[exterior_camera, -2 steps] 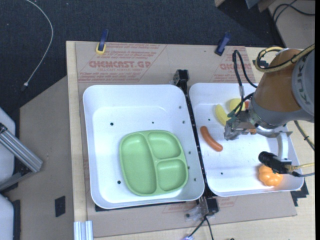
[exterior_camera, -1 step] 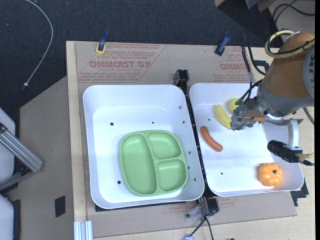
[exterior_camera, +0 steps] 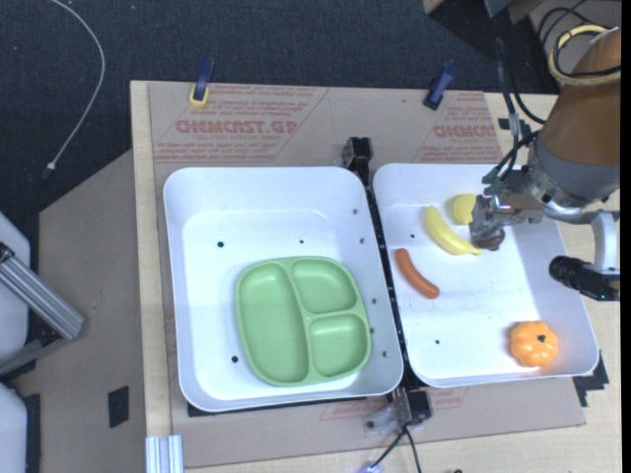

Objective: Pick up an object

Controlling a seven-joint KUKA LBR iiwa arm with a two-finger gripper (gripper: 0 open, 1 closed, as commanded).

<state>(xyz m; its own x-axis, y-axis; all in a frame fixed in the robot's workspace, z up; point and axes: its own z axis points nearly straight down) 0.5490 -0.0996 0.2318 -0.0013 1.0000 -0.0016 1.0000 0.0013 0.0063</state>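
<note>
In the right bin point(exterior_camera: 552, 363) lie a yellow banana point(exterior_camera: 447, 234), a yellow lemon-like fruit point(exterior_camera: 461, 206) just behind it, an orange-red sausage point(exterior_camera: 416, 272) and a small orange pumpkin point(exterior_camera: 533, 344). My gripper point(exterior_camera: 485, 234) hangs low at the banana's right end, close beside the yellow fruit. Its dark fingers point down and blur into the banana's tip. Whether anything sits between them cannot be made out. The arm's orange band and grey wrist rise to the upper right.
The left bin point(exterior_camera: 197, 215) holds a green divided plate point(exterior_camera: 300, 318). A black clamp point(exterior_camera: 357, 152) sits between the bins at the back. A black part of the arm point(exterior_camera: 587, 277) overhangs the right bin's right edge.
</note>
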